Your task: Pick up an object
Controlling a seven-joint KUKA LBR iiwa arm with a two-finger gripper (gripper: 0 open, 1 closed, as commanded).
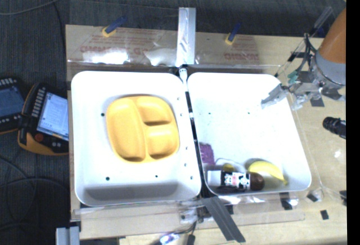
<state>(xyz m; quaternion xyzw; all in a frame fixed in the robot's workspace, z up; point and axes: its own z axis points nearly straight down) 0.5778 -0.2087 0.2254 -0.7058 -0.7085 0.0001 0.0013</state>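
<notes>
No object is held as yet, so the pick is judged hardly begun. The gripper (pixel 274 96) is seen at the upper right of the right bin (pixel 247 125), carried by the grey arm (pixel 332 63) that reaches in from the right with its orange band at the frame's edge; whether the tool is spread or pressed together cannot be told, since it is small and blurred at this slant. Nothing is seen between its tips, and it is placed over bare white floor. The candidates for picking are gathered along the near wall of the same bin, well apart from the gripper: a dark bottle (pixel 236 180) with a pale label lies on its side, a yellow banana-like object (pixel 267 170) rests just beside it and appears to touch it, and a small purple item (pixel 207 153) lies close against the divider between the bins. A travel across the bin and a descent are therefore judged to be left, then a closing and a lift. In the left bin (pixel 90 142) a yellow compartment tray (pixel 143 128) is laid near the middle. Some difficulty is expected from the crowding: the bottle and the yellow object are pressed near the bin's wall and each other, so little room is left for the tool beside either.
</notes>
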